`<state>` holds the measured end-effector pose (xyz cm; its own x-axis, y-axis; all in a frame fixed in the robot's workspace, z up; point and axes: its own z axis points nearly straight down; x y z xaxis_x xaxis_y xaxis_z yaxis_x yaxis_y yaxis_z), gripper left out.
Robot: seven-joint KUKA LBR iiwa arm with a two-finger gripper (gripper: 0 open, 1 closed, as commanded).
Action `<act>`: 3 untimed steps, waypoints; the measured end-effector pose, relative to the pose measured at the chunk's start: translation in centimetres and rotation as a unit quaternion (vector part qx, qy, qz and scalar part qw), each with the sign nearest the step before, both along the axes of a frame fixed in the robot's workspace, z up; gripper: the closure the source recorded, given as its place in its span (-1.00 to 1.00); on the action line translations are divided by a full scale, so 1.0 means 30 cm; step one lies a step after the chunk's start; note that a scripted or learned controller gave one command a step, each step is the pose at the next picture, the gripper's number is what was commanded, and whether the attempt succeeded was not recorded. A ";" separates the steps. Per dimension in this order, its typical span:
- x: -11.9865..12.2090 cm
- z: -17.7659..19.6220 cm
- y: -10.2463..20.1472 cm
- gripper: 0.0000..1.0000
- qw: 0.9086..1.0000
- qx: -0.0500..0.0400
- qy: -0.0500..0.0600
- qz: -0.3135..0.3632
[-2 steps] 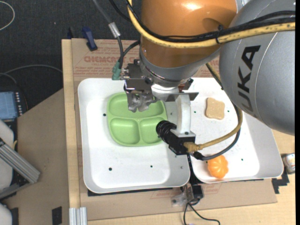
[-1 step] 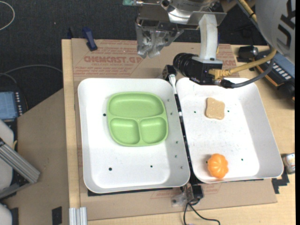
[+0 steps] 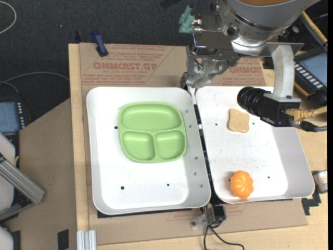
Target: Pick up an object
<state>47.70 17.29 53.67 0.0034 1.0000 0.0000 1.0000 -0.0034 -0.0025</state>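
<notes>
A tan bread-slice piece (image 3: 239, 121) lies in the upper middle of the right bin (image 3: 283, 155). Near that bin's front edge sits a small orange pumpkin-shaped object (image 3: 241, 184). A green divided plate (image 3: 152, 132) rests in the left bin (image 3: 104, 155). My gripper (image 3: 202, 76) hangs over the far edge where the two bins meet, up and to the left of the bread piece and well away from the pumpkin. Nothing shows in its grasp.
A black cylindrical device (image 3: 260, 106) on a white bracket (image 3: 283, 72) juts over the right bin's far right side, close to the bread piece. Both bins stand on a cardboard sheet (image 3: 135, 61). Cables and equipment crowd the right edge.
</notes>
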 end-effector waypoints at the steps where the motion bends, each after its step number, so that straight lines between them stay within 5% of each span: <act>1: 0.007 -0.138 -0.222 1.00 1.000 -0.001 0.002 -0.002; 2: 0.009 -0.002 -0.460 1.00 1.000 -0.001 -0.005 -0.002; 3: 0.003 -0.444 -0.335 1.00 1.000 -0.001 0.006 0.003</act>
